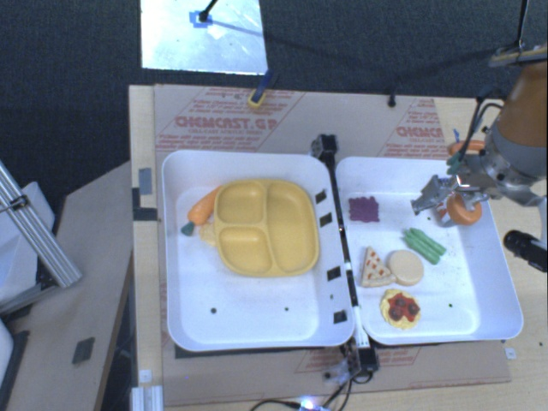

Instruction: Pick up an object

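Bins of white plastic are seen side by side on a bench, the left bin (184,315) taken up by a yellow divided plate (261,227) with an orange carrot (203,205) tucked against the plate's upper left edge. The right bin (492,311) is strewn with toy foods: a purple grape cluster (364,208) near its upper left, a bundle of green beans (425,244) at the middle, and, below these, a pizza slice (373,266) touching a round beige biscuit (406,267). A small round tart with red topping (401,308) is placed nearest the front wall. The arm (522,131), grey with an orange band, is extended in from the right over the upper part of the right bin. Its gripper (445,197) is seen low above the bin floor, just beside an orange round piece (467,212) that lies partly hidden under the wrist. Whether the fingers are spread or pressed together cannot be told from this angle, and nothing can be made out between them. The green beans lie just below the gripper, apart from it.
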Tool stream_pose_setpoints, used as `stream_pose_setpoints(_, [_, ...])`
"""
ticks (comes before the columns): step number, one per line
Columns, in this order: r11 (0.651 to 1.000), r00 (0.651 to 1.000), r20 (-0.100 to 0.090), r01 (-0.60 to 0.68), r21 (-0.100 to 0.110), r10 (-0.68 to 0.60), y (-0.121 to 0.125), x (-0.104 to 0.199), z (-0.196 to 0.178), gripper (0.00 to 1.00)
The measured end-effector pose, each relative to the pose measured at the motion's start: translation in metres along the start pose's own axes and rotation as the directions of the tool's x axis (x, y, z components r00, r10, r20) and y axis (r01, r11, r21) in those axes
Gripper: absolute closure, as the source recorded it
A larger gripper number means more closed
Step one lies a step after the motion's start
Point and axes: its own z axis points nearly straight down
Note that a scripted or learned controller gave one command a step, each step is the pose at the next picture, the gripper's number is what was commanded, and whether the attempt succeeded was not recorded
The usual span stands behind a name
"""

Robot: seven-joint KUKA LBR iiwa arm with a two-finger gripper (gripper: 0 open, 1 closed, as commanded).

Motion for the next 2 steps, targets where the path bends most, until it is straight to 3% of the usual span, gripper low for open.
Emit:
stream_pose_setpoints(1, [1.0, 1.0, 0.002, 0.002, -0.01, -0.002, 0.002, 0.0, -0.005, 0.0])
stream_pose_setpoints(2, [1.0, 1.0, 0.001, 0.0, -0.005, 0.0, 0.0, -0.002, 0.057, 0.0])
